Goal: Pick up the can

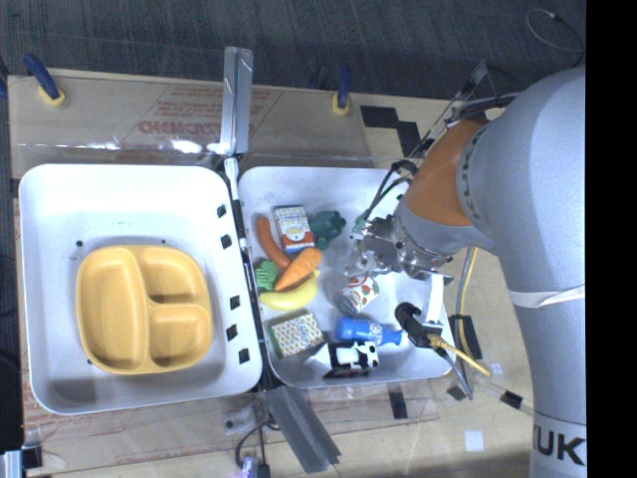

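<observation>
Can (360, 293), small and red-and-white, lying tilted in right bin (423, 182) near its right edge, directly beneath tool (370, 258); tool's grip state impossible to tell. Beside it: blue bottle (358, 333), banana (289, 296), carrot (298, 268). Yellow divided tray (145, 307) in left bin (60, 192).

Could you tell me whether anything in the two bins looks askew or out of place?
The can in the right bin lies tilted beneath the pincer, not upright. Otherwise nothing stands out: toys are jumbled there, and the yellow tray sits flat.
</observation>
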Tool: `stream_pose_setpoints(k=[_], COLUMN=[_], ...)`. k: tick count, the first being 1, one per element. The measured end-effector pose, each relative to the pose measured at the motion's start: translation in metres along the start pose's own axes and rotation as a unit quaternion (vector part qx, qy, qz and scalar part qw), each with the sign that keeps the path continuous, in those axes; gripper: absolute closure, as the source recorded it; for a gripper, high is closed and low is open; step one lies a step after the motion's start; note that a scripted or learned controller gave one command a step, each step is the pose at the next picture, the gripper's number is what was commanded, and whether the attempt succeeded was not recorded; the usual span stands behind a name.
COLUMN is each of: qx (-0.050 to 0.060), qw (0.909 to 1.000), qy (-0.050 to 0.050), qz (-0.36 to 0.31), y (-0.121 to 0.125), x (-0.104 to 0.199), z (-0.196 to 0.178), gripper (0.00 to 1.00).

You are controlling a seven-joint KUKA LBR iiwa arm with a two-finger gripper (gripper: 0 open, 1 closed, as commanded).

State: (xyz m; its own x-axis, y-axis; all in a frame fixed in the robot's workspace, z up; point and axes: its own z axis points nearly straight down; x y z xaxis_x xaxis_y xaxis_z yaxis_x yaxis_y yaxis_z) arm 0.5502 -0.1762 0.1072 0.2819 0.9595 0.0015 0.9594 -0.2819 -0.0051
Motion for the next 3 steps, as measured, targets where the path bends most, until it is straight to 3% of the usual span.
stream_pose_setpoints(k=[1,2,3], qx=[0.000,-0.001,-0.006], qw=[0.9943,0.9963,0.9953], qy=[0.000,0.000,-0.001], qz=[0.107,0.086,0.097], y=[-0.066,-0.099,-0.072], x=[0.012,0.073,-0.009], z=[-0.085,-0.126,-0.008], gripper=[1.00,1.00,1.00])
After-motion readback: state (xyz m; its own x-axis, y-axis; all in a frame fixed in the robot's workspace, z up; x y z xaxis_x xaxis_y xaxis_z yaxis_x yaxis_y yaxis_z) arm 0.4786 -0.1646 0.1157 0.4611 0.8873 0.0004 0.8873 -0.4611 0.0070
